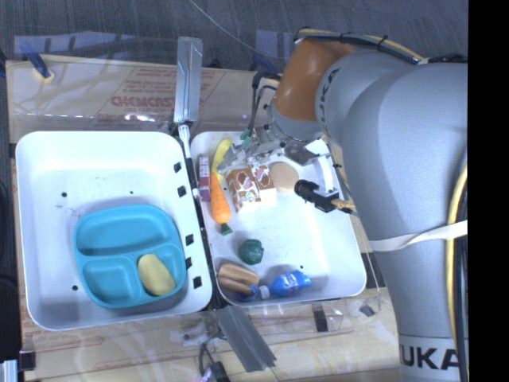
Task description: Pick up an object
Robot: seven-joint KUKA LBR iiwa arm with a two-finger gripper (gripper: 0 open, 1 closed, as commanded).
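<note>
Tool hangs low at the far end of the right bin. We cannot tell its state. Right under it, maybe touching, sits the patterned box, beside a carrot.

Looks like a robotics lab, no question. Big grey KUKA arm with an orange band and the maker's lettering near its base, parked at a wooden bench. Two shallow white bins clamped side by side, stocked with toy food and a blue divided tray. Loose cables trailing over dark carpet beyond the bench. Taped-down plastic sheet too. Definitely not a kitchen.
</note>
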